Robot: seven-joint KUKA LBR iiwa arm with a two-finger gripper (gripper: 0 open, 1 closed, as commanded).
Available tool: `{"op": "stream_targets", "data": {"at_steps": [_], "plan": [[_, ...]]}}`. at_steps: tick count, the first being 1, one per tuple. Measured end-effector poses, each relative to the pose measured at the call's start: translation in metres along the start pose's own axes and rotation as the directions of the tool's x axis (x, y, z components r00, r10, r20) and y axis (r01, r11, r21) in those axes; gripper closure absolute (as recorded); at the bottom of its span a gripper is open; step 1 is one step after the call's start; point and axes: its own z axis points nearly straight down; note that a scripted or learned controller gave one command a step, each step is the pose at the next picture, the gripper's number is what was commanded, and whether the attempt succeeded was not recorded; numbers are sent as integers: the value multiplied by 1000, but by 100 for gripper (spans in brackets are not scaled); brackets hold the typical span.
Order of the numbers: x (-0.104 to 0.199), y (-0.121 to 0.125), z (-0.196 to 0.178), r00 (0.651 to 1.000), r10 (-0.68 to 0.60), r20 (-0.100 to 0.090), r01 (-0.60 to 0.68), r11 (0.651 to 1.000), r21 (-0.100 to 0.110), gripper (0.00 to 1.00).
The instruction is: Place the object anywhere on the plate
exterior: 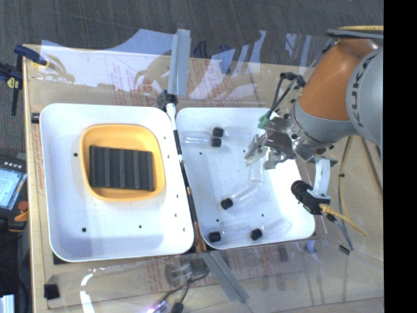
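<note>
Both white bins (pixel 107 240) look like smooth, slightly glossy plastic. The yellow plate (pixel 98 139) at nine o'clock seems glossy too, its dark ribbed insert (pixel 122 168) matt. Clear tubes (pixel 244 193) look glassy, with black caps.

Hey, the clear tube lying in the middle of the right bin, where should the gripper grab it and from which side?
Probably mid-body of the tube, coming straight down from above. It lies flat on the right bin floor at a slant, black cap at its lower-left end, so the fingers should close across its narrow width, square to its long axis. The gripper hangs just above and to its right.
</note>
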Motion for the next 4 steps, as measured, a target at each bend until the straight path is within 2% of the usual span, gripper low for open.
{"op": "stream_targets", "data": {"at_steps": [1, 2, 3, 4], "plan": [[25, 9, 49, 992, -128, -1, 128, 992, 4, 100], [64, 33, 28, 935, -355, 0, 355, 935, 0, 100], [135, 21, 40, 874, -486, -1, 486, 874, 3, 100], [135, 22, 40, 874, -485, -1, 485, 874, 3, 0]]}}
